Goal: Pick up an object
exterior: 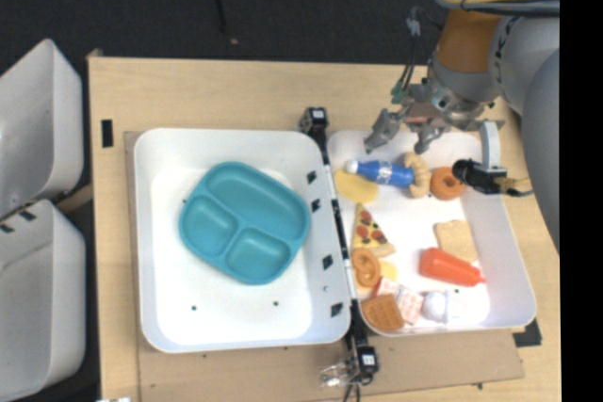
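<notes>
My gripper (401, 136) hangs over the far end of the right bin (513, 273). It is open, its two grey fingers spread apart with nothing between them. Just below it a blue bottle (382, 171) lies on its side, with a yellow piece (355, 187) to its left and an orange donut (446, 184) to its right. Nearer the front of the same bin lie a pizza slice (371, 232), a slice of toast (457, 239), a red-orange carrot-like toy (450, 267), an orange ring (366, 270) and a waffle (382, 312).
The left bin (155, 297) holds a teal divided plate (247, 221). A ridge with black clips (332, 231) separates the two bins. Small white and pink toys (422, 304) crowd the right bin's front edge. The arm's orange band (480, 24) rises behind the bin.
</notes>
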Controlling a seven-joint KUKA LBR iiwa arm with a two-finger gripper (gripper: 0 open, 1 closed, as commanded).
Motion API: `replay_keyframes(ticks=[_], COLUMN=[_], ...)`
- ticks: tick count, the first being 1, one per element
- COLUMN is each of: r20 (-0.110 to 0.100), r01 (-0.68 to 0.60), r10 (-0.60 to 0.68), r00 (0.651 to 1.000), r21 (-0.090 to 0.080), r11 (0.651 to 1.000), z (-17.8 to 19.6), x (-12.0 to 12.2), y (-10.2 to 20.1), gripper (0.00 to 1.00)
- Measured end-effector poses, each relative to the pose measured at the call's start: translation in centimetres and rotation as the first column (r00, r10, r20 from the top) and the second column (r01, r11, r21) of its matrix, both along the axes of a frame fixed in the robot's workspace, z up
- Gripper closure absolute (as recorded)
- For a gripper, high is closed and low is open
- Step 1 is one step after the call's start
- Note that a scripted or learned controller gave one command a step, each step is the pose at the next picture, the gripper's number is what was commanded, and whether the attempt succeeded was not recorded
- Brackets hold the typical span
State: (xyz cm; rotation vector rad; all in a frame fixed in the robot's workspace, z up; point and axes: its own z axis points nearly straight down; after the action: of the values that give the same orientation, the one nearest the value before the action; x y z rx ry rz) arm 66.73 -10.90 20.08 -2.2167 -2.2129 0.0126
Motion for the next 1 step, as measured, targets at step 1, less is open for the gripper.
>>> replay_keyframes(ticks=[1], r20=[0.014], r01=[-0.001], r10=[0.001], r00=[1.000], r21=[-0.001], r11=[1.000], z=[0.82], x=[0.28], y=[0.01], gripper=[0.00])
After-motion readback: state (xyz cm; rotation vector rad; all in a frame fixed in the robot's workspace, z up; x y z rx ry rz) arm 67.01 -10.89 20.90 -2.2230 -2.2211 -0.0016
